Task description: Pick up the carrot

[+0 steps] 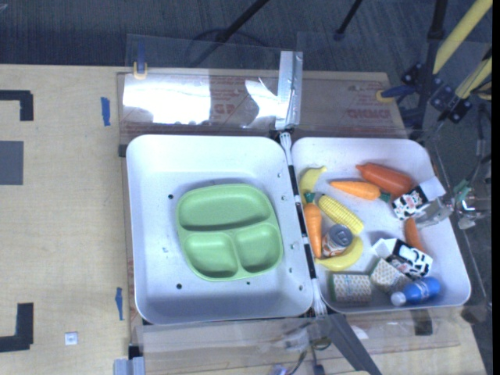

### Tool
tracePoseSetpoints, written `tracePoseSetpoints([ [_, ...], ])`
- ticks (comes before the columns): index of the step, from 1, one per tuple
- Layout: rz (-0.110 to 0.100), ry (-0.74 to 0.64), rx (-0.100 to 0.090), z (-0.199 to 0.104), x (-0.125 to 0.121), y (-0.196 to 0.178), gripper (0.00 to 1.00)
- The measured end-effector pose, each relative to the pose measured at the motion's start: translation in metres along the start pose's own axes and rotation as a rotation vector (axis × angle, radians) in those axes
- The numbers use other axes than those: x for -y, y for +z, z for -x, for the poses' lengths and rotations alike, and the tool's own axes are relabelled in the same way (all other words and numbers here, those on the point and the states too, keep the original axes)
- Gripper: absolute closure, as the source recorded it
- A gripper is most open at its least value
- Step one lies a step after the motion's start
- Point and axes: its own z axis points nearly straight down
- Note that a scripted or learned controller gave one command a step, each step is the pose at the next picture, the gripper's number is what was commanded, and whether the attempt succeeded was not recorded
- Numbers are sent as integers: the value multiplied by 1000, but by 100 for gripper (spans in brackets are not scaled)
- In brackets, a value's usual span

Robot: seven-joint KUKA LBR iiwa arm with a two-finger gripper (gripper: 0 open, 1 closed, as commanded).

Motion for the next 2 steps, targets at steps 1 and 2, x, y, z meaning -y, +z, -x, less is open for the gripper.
tracePoseSetpoints([
  [1, -1, 171, 0, -63, -44, 107, 0],
  [2, 2, 155, 2, -106, -117, 64, 0],
])
